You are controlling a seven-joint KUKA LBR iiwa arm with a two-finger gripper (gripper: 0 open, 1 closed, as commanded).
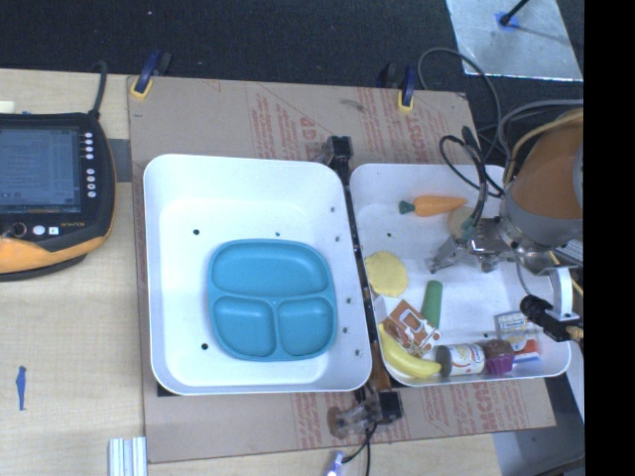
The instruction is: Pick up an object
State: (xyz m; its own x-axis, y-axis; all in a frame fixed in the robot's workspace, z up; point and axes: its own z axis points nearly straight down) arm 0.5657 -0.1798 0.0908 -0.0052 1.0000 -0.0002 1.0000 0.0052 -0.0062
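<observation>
Gripper point(458, 254) positioned over the right bin point(369, 181), nothing seen between its fingers.

The arm point(544, 181) is seen reaching in from the right, its grey and orange wrist above the far right part of the right bin. The metal fingers are seen pointing left, spread apart over bare white floor. An orange carrot point(437, 205) lies just beyond the gripper, towards the far wall. A yellow round piece point(386, 273) rests by the left wall, with a green stick point(432, 300) just right of it. A banana point(407, 359), a small printed packet point(412, 327) and a bottle point(474, 358) are grouped along the near wall. In the left bin point(169, 196) a blue divided tray point(270, 298) is lying flat. A handheld control pad point(52, 191) is placed on the bench at far left.
</observation>
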